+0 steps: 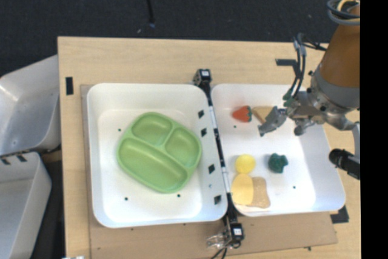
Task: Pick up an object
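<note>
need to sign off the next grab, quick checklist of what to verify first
1. Two-finger gripper over the right white bin: ok.
2. Nothing between its fingers: ok.
3. Fingers spread for a grasp: ok.
4. Red strawberry-shaped toy near the fingers: ok.
5. Round yellow toy and dark green toy apart: ok.
6. Gripper height above the bin floor: cannot tell.

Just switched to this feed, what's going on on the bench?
The arm's gripper hangs over the right bin, close to a red item and a tan piece, with nothing visibly between its fingers. A yellow ball, dark green item and yellow slice lie nearer the front. The left bin holds a green divided plate.
</note>
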Robot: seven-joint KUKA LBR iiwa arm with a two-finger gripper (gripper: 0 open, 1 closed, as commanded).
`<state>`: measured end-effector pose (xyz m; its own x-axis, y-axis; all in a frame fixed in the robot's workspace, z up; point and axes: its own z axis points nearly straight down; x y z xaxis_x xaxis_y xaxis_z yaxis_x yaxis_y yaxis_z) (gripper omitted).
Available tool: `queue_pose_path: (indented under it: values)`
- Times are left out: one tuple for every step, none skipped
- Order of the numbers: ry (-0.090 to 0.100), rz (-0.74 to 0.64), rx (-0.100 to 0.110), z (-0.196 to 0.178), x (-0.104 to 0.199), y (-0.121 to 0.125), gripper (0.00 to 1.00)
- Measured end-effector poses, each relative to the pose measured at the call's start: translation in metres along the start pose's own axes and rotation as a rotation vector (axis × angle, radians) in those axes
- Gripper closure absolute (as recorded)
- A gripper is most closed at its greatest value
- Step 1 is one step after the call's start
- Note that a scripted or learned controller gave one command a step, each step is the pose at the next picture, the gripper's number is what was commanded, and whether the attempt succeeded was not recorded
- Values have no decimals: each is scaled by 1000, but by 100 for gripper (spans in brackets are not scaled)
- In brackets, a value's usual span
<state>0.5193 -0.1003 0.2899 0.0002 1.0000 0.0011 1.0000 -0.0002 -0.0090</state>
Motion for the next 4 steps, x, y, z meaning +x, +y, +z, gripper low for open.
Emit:
queue_pose_path:
  values:
    - [-2,-3,-11,-5,0,2,0]
    - [-2,1,-7,37,-3,0,0]
    - [-2,2,-6,85,-11,7,0]
    - [-2,4,-6,131,-12,16,0]
